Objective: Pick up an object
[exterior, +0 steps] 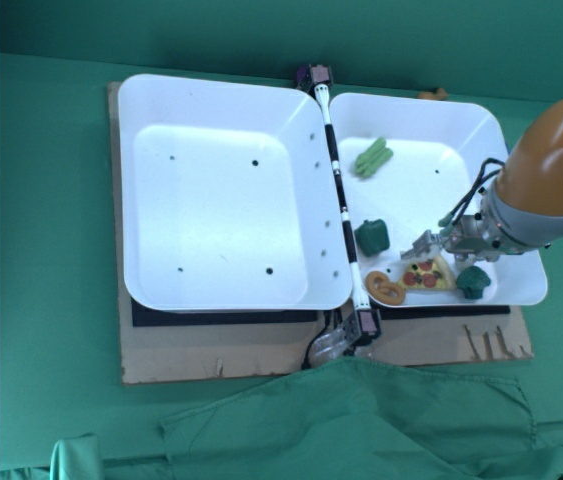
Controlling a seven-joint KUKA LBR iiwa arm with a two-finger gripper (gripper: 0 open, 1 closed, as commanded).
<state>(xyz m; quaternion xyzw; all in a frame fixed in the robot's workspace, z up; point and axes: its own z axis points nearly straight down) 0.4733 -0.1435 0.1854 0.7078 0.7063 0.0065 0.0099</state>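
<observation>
Gripper poised over right bin, directly above pizza slice by the near wall. Slice's long axis running pretzel to broccoli. Finger spread: cannot tell.

A: Colours, by position from the gripper?

B: Gripper itself is grey metal, below an orange band on the arm. Just under it, a pizza slice: yellow with red rounds. Beside that, away from the arm, a pretzel, orange-brown. On the arm's side of the slice, a dark green broccoli.

A: Further out?

B: Dark green pepper just beyond the tip. Lighter green bean pods well beyond it, toward the far rim.

A: Bins?

B: Both white: the right bin plain, the left bin with small dark dots. Between them, a black-and-white strip. Cloth underneath is green; cardboard is brown.
</observation>
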